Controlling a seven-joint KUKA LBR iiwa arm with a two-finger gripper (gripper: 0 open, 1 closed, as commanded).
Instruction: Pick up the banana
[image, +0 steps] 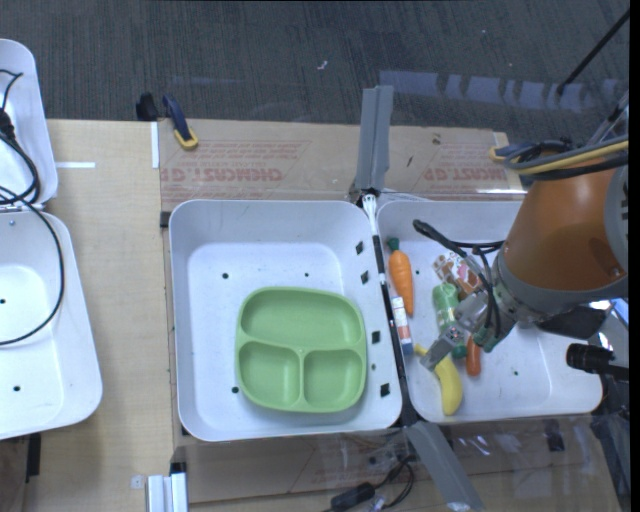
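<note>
- Two white bins: the left bin (190, 300) has one green divided plate (300, 348). The right bin (560, 395) has one banana (449, 388), one carrot (401, 278), plus small stuff.
- Arm (560, 250) covers the right bin's far side; a green item (444, 302) is hard to identify.
- Gripper (447, 347) sits just above the banana's top end, angled down-left; can't tell its state.

We see arm (570, 240) covering right bin (520, 395) far side. Gripper (452, 340) fingers too blurred to judge. Small items (455, 270) beside arm unreadable. Banana (449, 388) upper end hidden under gripper.
</note>
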